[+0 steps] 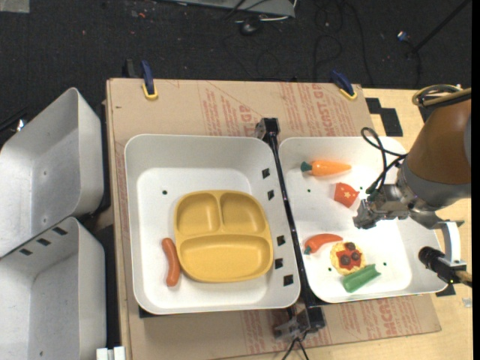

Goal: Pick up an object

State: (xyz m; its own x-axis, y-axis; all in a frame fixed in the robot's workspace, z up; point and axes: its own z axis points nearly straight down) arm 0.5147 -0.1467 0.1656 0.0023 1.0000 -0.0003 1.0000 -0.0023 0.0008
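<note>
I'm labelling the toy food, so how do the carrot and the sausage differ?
The carrot is orange with a green stem end; the sausage is plain reddish-orange. The carrot tapers to a point, while the sausage is an even, slightly curved rod. The carrot lies crosswise in the right bin; the sausage lies lengthwise in the left bin, beside the yellow tray. Both lie flat.
</note>
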